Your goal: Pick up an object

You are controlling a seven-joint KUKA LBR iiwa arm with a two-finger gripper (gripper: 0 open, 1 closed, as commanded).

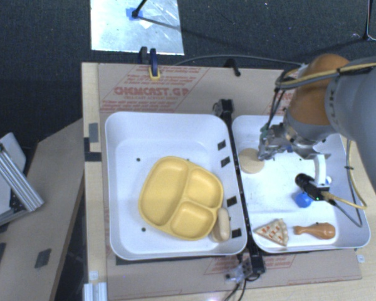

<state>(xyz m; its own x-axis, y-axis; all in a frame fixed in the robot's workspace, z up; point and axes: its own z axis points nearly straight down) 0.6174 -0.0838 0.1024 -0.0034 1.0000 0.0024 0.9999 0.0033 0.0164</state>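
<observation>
My gripper (269, 149) hangs low over the upper left part of the right bin (348, 240). Just to its left and slightly below lies a round tan disc (250, 162), close to the gripper's tip; contact between them cannot be made out. A pizza slice (272, 232) and a brown drumstick (314, 231) lie along the right bin's front edge. A small blue object (301, 199) sits mid-bin, below the wrist.
The left bin (122, 162) holds a yellow divided plate (182, 196) with a beige roll (222, 224) against its lower right corner. A black divider with clips runs between the bins. The grey arm covers the right bin's upper right.
</observation>
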